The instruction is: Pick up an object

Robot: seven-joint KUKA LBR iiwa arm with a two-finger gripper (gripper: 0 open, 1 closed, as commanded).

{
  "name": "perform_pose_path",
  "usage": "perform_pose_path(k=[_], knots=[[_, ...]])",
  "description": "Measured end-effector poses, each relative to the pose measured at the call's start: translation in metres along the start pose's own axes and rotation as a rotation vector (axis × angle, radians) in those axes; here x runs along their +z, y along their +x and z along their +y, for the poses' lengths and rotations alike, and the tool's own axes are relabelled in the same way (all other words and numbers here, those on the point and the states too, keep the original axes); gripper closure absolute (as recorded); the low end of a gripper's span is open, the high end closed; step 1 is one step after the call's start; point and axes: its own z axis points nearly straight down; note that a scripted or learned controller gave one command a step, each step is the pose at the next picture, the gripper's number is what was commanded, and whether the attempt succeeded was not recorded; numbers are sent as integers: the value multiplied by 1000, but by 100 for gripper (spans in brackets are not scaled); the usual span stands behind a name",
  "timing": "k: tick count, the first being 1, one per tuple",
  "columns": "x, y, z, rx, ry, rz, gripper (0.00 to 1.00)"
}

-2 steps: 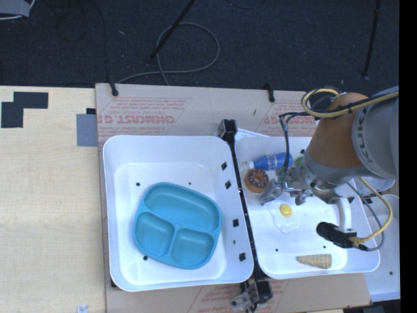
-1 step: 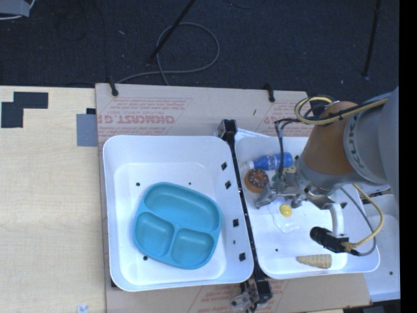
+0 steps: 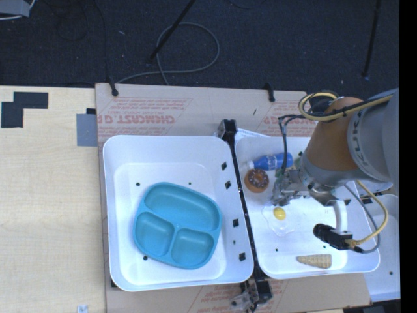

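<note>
Overall, surface: pale wood, carrying two shallow white bins side by side on a cardboard sheet.
Arm: grey with an orange band, reaching in from the right and hanging over the right bin.
Left bin: holds one blue divided plate with three compartments, lying flat near the bin's middle.
Right bin: holds several small objects and lies under the arm's wrist.
Gripper: low over the middle of the right bin, just above the yellow ball; whether it is spread or pressed together cannot be told from this angle.
Blue bottle: on its side near the bin's far edge.
Cone-shaped object: tan, lying near the bin's near edge.
Brown round object: beside the divider between the bins.
Yellow ball: on the bin floor, directly below the gripper.
</note>
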Motion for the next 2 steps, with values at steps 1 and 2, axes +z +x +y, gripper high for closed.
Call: perform_pose_path(k=[1, 2], knots=[[-44, 4, 6, -8, 2, 4, 100], [-107, -1, 7, -7, 1, 3, 100]])
